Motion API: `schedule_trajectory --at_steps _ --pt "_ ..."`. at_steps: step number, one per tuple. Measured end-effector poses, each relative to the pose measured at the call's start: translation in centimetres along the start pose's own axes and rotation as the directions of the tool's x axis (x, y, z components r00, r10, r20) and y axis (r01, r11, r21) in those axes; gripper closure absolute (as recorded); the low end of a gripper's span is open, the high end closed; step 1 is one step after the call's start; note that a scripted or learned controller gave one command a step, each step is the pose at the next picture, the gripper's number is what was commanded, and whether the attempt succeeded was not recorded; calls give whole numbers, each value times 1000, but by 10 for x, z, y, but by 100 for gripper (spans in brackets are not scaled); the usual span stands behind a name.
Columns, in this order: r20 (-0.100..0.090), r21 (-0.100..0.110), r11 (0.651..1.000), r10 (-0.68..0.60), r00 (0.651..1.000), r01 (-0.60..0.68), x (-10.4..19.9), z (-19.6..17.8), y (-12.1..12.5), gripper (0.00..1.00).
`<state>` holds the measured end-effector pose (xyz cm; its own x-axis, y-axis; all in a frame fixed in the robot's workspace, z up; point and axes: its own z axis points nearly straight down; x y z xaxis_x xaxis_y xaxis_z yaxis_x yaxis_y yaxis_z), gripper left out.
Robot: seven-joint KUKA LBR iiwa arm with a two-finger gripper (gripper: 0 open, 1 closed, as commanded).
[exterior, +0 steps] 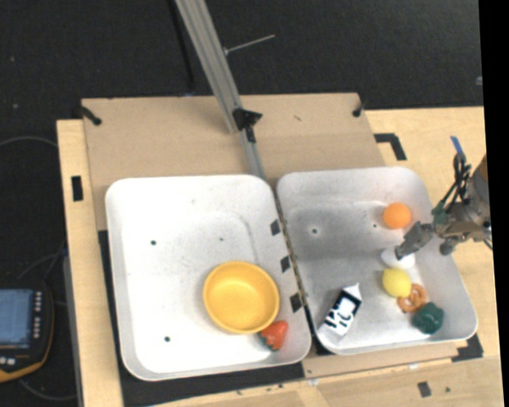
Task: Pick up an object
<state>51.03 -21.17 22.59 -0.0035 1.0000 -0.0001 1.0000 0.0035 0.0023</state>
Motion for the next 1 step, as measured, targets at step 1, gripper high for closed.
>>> schedule_trajectory --at_steps 1 --pt "0 0 1000 1 1000 -1 0 0 0 0"
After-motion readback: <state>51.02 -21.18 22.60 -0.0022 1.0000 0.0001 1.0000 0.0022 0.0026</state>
